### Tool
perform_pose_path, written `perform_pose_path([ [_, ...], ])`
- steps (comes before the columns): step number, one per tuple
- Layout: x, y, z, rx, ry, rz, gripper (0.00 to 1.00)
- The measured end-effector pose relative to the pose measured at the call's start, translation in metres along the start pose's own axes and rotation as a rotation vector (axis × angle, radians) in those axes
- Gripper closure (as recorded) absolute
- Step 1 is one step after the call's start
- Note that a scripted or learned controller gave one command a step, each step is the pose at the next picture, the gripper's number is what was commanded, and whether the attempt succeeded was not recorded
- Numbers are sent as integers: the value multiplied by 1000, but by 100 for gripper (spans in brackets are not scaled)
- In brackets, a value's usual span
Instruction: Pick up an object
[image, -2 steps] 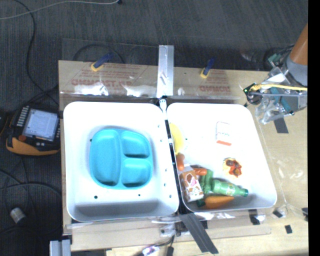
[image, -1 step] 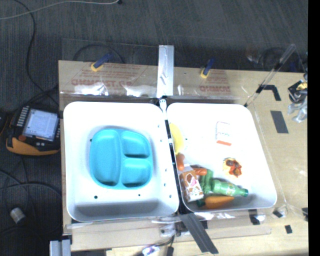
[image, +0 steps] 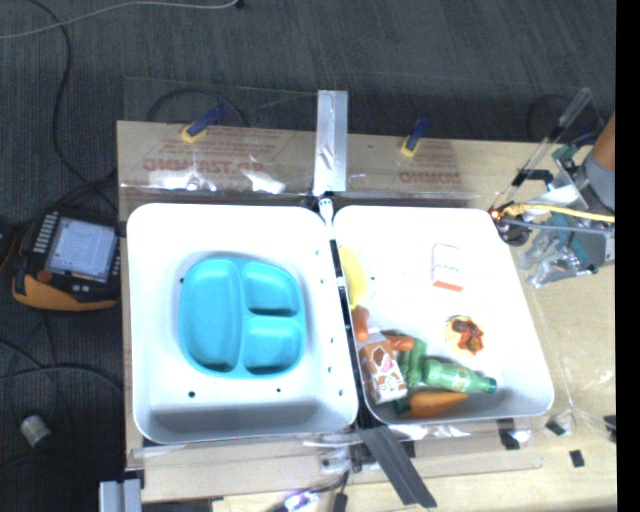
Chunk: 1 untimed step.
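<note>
The gripper (image: 553, 232) sits at the right edge of the bench, outside the right bin (image: 520, 300); whether it is open or closed cannot be told. In that bin's near left corner lie a green bottle (image: 452, 376), an orange carrot (image: 437, 403) and a small carton (image: 383, 370). The left bin (image: 160, 400) holds a blue divided tray (image: 240, 315).

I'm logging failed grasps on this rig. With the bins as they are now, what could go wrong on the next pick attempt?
1. The green plastic bottle, orange carrot-shaped toy and small printed carton lie packed together in the right white bin, so a grasp may catch two items or slip.
2. The yellow banana-shaped toy lies against the bin's left wall, leaving little finger room.
3. The flat white-and-red card may be too thin to grip.
</note>
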<state>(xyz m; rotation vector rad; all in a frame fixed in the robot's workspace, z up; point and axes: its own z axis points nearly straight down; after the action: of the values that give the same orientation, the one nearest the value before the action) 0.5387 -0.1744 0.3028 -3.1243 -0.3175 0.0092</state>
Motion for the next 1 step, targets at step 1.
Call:
perform_pose_path([
  [1, -2, 50, -96, -2, 2, -239, 100],
])
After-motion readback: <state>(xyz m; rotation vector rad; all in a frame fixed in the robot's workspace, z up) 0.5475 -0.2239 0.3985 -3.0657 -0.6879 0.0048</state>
